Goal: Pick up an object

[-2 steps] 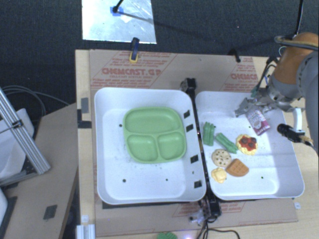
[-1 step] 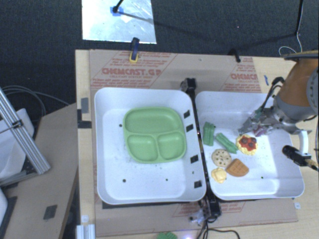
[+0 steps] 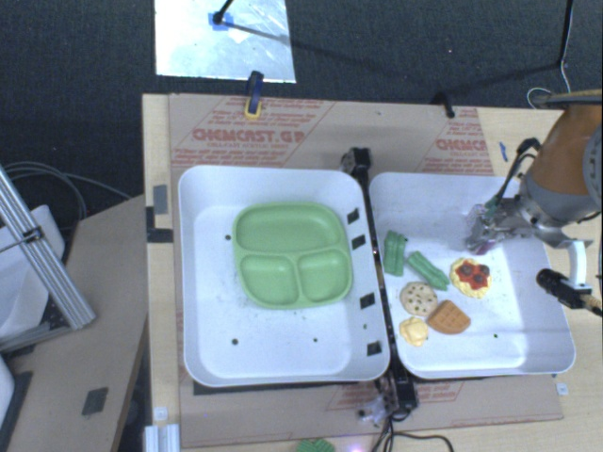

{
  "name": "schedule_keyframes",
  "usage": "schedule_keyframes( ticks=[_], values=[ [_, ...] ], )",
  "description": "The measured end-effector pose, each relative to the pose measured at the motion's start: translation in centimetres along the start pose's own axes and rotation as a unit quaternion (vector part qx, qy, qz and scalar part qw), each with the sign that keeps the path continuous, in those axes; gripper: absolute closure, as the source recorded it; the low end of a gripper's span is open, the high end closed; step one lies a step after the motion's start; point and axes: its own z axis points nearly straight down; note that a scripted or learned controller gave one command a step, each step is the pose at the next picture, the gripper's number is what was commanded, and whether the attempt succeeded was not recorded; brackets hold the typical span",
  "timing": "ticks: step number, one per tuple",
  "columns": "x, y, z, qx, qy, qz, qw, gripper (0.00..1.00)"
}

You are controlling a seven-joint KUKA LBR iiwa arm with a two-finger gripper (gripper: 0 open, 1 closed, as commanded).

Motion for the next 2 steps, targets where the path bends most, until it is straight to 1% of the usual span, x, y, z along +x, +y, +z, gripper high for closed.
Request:
schedule_keyframes(
  ticks=[1,2],
  values=[
    [5.6,5.4,1.0,0.031,0.000,0.003,0.9995,1.00],
    [10.6,5.5,-9.8,-0.003,0.001,-0.004,1.0000,1.00]
  ],
)
